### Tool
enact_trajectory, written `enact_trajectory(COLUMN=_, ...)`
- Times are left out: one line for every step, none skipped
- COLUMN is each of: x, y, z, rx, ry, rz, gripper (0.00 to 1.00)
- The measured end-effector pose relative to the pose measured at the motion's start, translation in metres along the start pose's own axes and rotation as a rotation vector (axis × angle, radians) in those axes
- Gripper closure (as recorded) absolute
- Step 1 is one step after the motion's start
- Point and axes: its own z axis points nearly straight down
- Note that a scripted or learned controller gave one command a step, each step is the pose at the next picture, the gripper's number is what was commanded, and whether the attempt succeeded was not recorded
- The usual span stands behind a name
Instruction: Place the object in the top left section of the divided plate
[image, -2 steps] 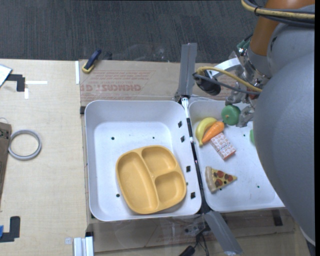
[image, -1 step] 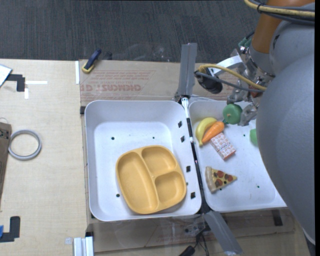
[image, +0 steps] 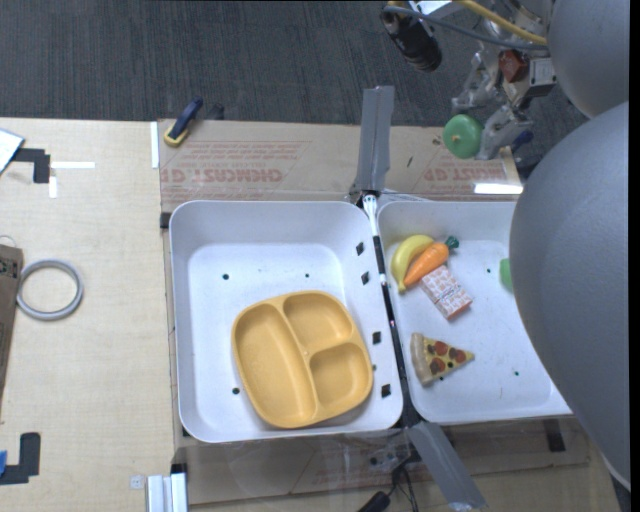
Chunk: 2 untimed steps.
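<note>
Beyond the right bin, green object (image: 462, 135): raised, pinched at the fingertips.
Gripper (image: 482, 120): narrow, closed on that round object.
Divided plate (image: 245, 385): in the left bin (image: 200, 250), well apart.
Carry: keep high over the bins' shared wall.
Release: low, centred inside the top left section, clear of ridges.

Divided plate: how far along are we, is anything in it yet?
Nothing looks done: the yellow divided plate in the left bin holds nothing in any section. In hand: the tool is raised beyond the right bin with a green round object at its tip; a firm grip can't be confirmed. Left: carry an object over and set it in the plate's top left section.
</note>
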Motion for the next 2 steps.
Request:
enact_trajectory(x=0.000, y=0.002, z=-0.008, rx=0.000, ry=-0.004, rz=0.004, gripper=1.00)
enact_trajectory(x=0.019, y=-0.095, z=-0.003, rx=0.000, ry=0.001, rz=-0.003, gripper=1.00)
